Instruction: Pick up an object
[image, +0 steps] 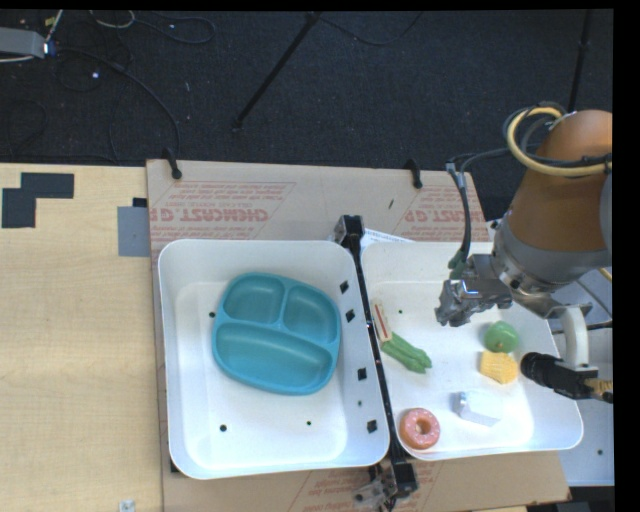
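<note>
End effector (458, 305) above diagonally lying green vegetable (406, 352)

Right bin (560, 440): open floor between green vegetable (407, 353) and green ball (501, 336); corn (499, 368), donut (420, 428) seemingly crowd the near edge.

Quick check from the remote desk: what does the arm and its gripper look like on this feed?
The arm is a thick rounded grey body with a wide orange band above the wrist. A yellow cable loops at its top and dark cables run down its side. The gripper is small, dark and metallic.
</note>
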